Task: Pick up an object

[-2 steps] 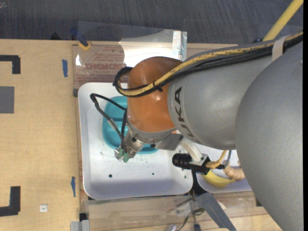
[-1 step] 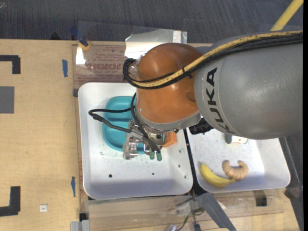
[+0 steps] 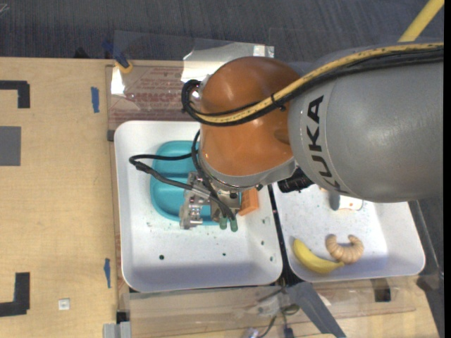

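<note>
A teal bowl-shaped object (image 3: 168,182) lies in the left white bin (image 3: 141,259), toward its back. My gripper (image 3: 208,218) hangs low over that bin at the teal object's lower right edge. It is open, with a silver finger (image 3: 190,215) on the left and a dark, green-tipped finger (image 3: 227,222) on the right. A bit of the teal edge shows between them. A small orange object (image 3: 249,201) sits just right of the gripper, partly under the wrist. The orange wrist band (image 3: 243,122) hides the bin's back right part.
The right bin (image 3: 402,252) holds a yellow banana (image 3: 311,257) and a tan curled item (image 3: 345,248) near its front. A small grey piece (image 3: 335,201) lies further back. A black cable (image 3: 151,162) loops over the teal object. Wooden bench top spreads to the left.
</note>
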`<control>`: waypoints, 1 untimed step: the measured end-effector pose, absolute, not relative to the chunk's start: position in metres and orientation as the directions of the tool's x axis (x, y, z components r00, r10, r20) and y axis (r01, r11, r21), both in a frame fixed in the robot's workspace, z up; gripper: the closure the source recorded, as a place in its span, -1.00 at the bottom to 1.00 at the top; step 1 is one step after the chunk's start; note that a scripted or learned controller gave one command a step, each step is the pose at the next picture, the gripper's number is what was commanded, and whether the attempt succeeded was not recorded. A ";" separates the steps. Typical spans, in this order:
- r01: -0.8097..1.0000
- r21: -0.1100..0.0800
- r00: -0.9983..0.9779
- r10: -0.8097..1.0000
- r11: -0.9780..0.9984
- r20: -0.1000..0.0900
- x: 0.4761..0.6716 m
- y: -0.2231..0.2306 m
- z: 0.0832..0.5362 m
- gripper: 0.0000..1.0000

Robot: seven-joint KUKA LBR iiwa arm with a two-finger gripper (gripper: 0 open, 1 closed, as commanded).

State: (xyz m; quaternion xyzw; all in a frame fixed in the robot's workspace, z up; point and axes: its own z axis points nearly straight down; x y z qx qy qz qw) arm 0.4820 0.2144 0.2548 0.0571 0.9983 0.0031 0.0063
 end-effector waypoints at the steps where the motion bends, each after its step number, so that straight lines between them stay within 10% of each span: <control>1: -0.669 0.001 -0.743 -0.669 0.743 -0.003 0.480 0.212 0.214 1.00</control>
